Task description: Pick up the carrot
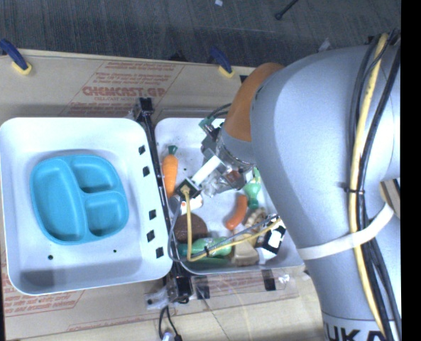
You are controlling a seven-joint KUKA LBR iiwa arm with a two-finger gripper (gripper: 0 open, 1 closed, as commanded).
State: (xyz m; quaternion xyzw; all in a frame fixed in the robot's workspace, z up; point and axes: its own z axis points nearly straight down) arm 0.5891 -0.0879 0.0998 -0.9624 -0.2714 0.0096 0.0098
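carrot (170,175) lying along left wall of right bin (186,129), green end farthest

brown sheet (196,84): "CHEMCAST GP", red print | arm (331,162): letters "UKA" at its foot

The grey arm (324,169) leans in over the right bin (187,135), wrist angled downward, gripper (207,180) low above that bin's middle.
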